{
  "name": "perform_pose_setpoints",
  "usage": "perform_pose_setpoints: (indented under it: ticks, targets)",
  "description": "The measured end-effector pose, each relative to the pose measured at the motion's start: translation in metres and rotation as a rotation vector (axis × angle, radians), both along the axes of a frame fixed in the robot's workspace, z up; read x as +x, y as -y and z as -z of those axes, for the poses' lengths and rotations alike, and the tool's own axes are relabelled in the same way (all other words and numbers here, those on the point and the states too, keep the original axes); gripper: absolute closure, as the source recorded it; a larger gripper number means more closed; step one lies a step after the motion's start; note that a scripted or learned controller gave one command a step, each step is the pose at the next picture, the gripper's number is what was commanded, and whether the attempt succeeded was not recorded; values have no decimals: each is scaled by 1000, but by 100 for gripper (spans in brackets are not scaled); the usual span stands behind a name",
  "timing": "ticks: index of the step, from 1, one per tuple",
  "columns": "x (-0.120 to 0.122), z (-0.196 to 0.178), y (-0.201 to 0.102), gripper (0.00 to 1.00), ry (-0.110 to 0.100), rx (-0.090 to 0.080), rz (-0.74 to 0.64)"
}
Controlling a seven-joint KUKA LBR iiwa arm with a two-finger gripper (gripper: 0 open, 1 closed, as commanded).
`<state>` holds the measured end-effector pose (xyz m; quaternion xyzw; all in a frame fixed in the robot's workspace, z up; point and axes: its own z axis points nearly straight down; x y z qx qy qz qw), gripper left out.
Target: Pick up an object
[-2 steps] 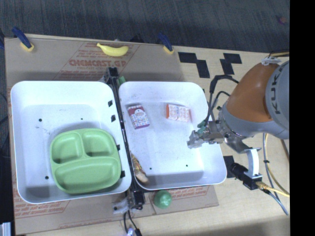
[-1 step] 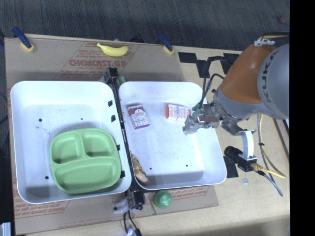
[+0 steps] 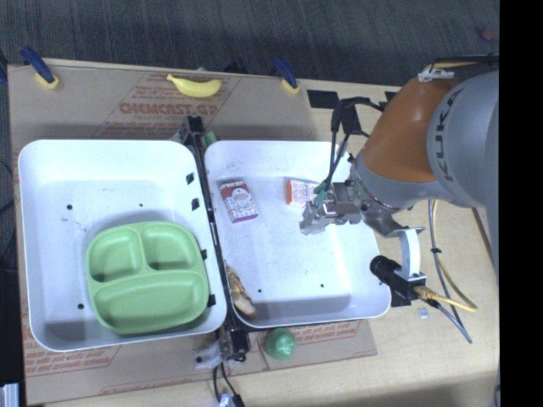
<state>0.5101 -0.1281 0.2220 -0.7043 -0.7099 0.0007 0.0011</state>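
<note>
In the camera view, the gripper (image 3: 316,220) is seen low over the right bin (image 3: 280,299), just beside a small orange-and-white packet (image 3: 297,192); whether it is open cannot be told. The packet lies flat, so it could be nudged aside rather than caught.

The 2 white bins (image 3: 51,227) look like smooth, slightly glossy plastic. The green divided plate (image 3: 148,275) is matt plastic. Printed brown cardboard (image 3: 153,108) lies beneath them on a pale wood-look desk (image 3: 458,354). The arm's orange band (image 3: 407,134) shines.
</note>
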Motion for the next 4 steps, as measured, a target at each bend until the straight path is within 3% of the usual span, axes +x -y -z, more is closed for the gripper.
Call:
perform_pose_setpoints:
  ticks: [1,3,4]
  targets:
    - [-33,17,68,100,1,-1,2]
    - [-33,12,38,100,2,-2,-1]
    - [-33,3,5,100,1,-1,-1]
